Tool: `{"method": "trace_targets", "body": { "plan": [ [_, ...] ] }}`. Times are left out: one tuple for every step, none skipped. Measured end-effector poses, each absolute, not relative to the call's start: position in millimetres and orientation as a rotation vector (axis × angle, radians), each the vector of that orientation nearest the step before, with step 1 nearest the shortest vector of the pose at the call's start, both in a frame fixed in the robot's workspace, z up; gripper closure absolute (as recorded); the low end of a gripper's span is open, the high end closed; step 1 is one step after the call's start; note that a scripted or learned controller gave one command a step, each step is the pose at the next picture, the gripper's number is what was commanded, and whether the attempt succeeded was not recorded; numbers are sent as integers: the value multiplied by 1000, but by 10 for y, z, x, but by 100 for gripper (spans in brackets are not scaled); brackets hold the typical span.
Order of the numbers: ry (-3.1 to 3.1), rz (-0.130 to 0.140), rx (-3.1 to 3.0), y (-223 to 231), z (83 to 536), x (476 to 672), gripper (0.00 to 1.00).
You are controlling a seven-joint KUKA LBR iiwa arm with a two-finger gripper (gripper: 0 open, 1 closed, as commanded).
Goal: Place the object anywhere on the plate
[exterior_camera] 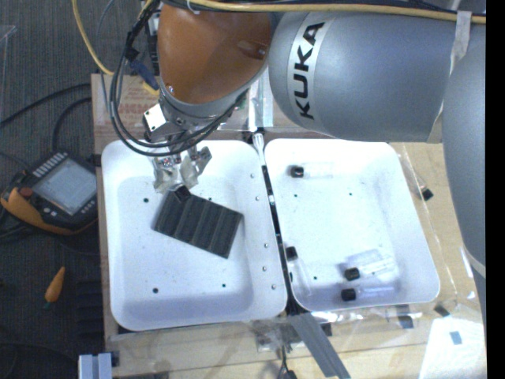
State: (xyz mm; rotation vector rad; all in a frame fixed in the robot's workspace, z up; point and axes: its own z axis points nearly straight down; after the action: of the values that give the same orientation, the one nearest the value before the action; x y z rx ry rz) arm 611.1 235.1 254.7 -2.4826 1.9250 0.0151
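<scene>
Camera view, looking down at a slant, and the big grey arm point(363, 61) swallows the whole top of the picture, its orange band point(209, 42) hiding the back edge of the left bin point(126, 290). Below that band hangs the end effector point(180, 176), low over the far left part of the left bin. Its fingers are small, pale and blurred against the white floor; how far apart they stand, I cannot tell, and nothing can be made out between them. Just under them lies a dark ribbed plate point(197, 224), flat on the bin floor and turned at an angle, its upper left corner right at the fingertips; whether they touch it is too close to call.

Over to the right bin point(410, 180): a small black piece point(297, 171) sits near the back, with a faint clear shape beside it that barely reads against the white. Near the front right corner, two more black bits point(349, 284) and some see-through items point(372, 264), hard to tell apart. Which of these is the object to be placed, I cannot say.

Yellow and black cables point(118, 69) loop off the wrist at upper left. A handheld pendant point(55, 192) rests on the floor to the left, beyond the tabletop point(450, 172).
</scene>
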Motion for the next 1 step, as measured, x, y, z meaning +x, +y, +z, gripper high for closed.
{"method": "trace_targets", "body": {
  "plan": [
    [1806,5,-2571,2339,2731,5093,100]
  ]
}}
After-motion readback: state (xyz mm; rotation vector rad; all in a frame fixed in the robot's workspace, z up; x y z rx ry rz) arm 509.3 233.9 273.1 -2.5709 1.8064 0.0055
